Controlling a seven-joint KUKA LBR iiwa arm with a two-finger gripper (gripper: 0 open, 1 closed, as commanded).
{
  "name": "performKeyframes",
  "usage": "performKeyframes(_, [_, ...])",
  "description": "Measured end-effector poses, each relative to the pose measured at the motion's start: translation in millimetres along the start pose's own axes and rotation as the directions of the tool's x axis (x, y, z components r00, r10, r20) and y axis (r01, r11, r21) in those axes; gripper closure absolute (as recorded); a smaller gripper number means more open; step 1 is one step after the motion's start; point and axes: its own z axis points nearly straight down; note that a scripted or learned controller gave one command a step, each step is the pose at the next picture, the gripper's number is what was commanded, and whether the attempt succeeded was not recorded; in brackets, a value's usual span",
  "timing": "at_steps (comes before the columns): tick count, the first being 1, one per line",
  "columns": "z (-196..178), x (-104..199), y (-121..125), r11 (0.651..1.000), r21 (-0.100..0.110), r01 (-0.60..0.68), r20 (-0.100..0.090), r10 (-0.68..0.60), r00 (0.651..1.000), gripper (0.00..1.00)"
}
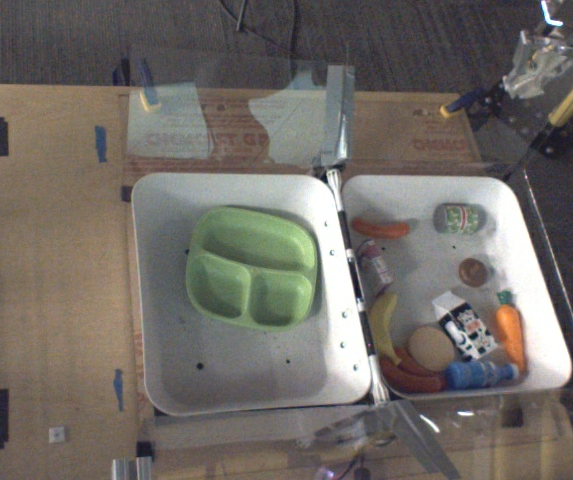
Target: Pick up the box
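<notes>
The gripper (556, 38) is up in the top right corner of the frame, past the bins and well away from everything in them. It is blurry there, so I cannot tell how it is set or if it has hold of anything.

Below it is the right bin (541, 268), full of small things. The box (466, 328) is a little white carton with black spots and a bit of red. It lies flat in the lower part of this bin, just beside an orange carrot (511, 333) on its right and a round tan ball (431, 348) on its left. A blue bottle (478, 374) lies just below the box. A yellow banana (383, 326) and a red sausage (406, 376) sit near the bin's lower left. Higher up are an orange-red hot dog (381, 229), a green and white can (459, 218) and a small brown disc (473, 271).

The left bin (156, 308) holds a green tray (252, 266) with three parts. Both bins sit on the brown surface (46, 268).
</notes>
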Motion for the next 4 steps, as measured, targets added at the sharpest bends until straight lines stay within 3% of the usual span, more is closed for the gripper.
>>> performKeyframes(1, [0, -78, 10, 0.975, -0.004, -0.221, 0.001, 0.221, 0.975, 1.00])
performKeyframes(2, [1, 36, -5, 0.952, 0.002, -0.306, 0.000, 0.306, 0.952, 1.00])
performKeyframes(3, [1, 199, -27, 0.918, 0.000, -0.397, -0.001, 0.397, 0.918, 1.00])
performKeyframes(4, [1, 73, -10, 0.715, -0.001, -0.699, 0.000, 0.699, 0.715, 1.00])
